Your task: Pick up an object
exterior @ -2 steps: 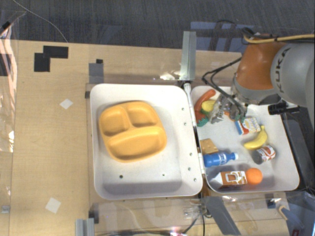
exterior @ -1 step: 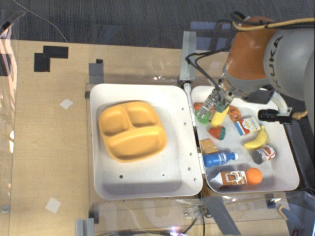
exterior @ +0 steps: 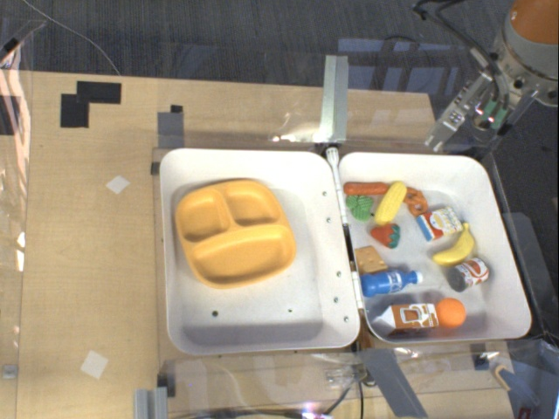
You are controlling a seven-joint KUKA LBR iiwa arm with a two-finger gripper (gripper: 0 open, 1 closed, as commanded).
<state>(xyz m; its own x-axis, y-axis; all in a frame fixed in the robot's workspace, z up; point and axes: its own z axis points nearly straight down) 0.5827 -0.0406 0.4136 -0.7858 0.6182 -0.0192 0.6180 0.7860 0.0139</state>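
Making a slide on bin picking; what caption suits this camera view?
Gripper poised above right bin of toy food; yellow divided plate in left bin.

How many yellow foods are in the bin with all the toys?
2. The corn cob lies tilted near the far wall of the right bin, beside the hot dog. The banana lies further right, near the middle. Others may be hidden underneath.

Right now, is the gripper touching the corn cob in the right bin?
Apart. The camera view shows the gripper up beyond the right bin's far rim, with bare white floor between it and the corn cob.
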